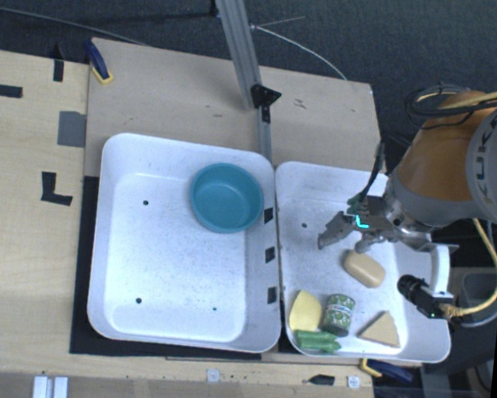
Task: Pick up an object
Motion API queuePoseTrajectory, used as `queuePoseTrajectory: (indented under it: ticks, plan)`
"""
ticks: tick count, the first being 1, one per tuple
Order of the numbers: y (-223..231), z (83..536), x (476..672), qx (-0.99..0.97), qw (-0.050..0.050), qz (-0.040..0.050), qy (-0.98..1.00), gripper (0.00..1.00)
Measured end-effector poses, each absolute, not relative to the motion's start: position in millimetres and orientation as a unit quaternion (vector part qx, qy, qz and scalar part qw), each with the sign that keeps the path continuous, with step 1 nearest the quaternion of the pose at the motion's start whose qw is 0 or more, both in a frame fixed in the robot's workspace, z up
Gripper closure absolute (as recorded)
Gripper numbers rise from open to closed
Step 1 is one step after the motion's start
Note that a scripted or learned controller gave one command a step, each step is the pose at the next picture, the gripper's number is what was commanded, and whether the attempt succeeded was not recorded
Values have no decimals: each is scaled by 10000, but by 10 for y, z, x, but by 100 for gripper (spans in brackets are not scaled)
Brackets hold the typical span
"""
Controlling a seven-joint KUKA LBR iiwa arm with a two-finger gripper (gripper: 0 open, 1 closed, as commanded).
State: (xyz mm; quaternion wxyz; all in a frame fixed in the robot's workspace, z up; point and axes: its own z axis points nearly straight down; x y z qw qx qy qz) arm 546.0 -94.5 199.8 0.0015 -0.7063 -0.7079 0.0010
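Observation:
My gripper (349, 241) hangs over the right bin (306, 200), its two grey fingers spread apart with nothing between them. A beige rounded block (364, 269) lies just below and right of the fingertips, close to the right finger. Along the bin's front lie a yellow block (305, 313), a small green can (338, 313), a green elongated piece (317, 341) and a tan wedge (382, 329). A blue bowl (225, 197) sits at the back right of the left bin (135, 252).
A grey metal pole (240, 50) slants down from the top to the gap between the bins. The arm's orange and grey body (453, 168) covers the right bin's back right corner. Cables loop at the right edge (479, 291).

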Motion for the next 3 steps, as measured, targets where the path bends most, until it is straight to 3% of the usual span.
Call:
queuePoseTrajectory:
  ticks: [1,3]
  plan:
    - [-945,2004,5465,-7063,9,5,-7079,0]
    - [-901,882,5525,-7066,-7,9,-7076,0]
